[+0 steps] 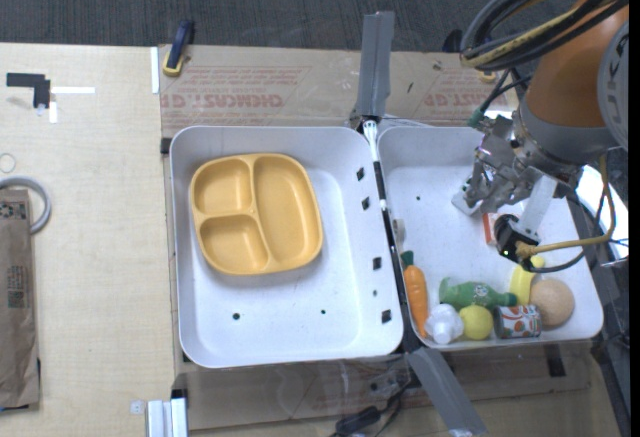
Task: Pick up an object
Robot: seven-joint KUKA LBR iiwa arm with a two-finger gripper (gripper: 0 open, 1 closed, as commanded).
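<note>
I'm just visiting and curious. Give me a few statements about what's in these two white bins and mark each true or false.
1. The yellow divided plate lies in the left bin. True.
2. The carrot lies on the yellow divided plate. False: it lies in the right bin, by the wall between the bins.
3. The gripper is over the right bin. True.
4. The plate has five compartments. False: it has three.
5. The toy foods cluster at the right bin's near edge. True.

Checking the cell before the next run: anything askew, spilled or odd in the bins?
Nothing spilled. The yellow plate lies slightly askew in the left bin. The toy food is crowded along the right bin's near edge.
</note>
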